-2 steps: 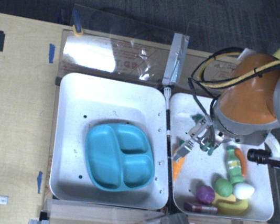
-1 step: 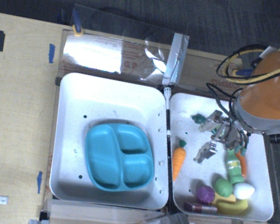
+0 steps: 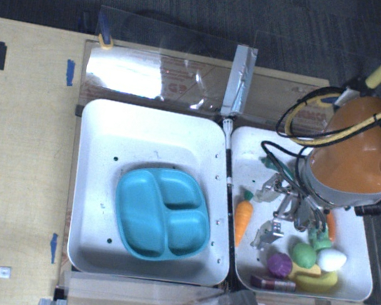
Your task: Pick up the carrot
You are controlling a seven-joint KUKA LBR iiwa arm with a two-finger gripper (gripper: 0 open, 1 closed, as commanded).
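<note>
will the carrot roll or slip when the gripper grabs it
The carrot looks like smooth, rigid plastic, so it could slip between hard fingers. Its round, tapered body may roll or pivot if pinched off-centre. It lies close to the right bin's left wall, which might stop it rolling that way.

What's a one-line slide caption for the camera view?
Gripper hovers in the right white bin beside the orange carrot lying by its left wall; blue divided plastic plate sits in the left white bin.

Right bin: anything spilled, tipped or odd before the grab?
Nothing stands out. The carrot lies alone along the right bin's left wall, beside the gripper. The other toys sit bunched at the near right corner. The blue tray lies flat in the left bin.
</note>
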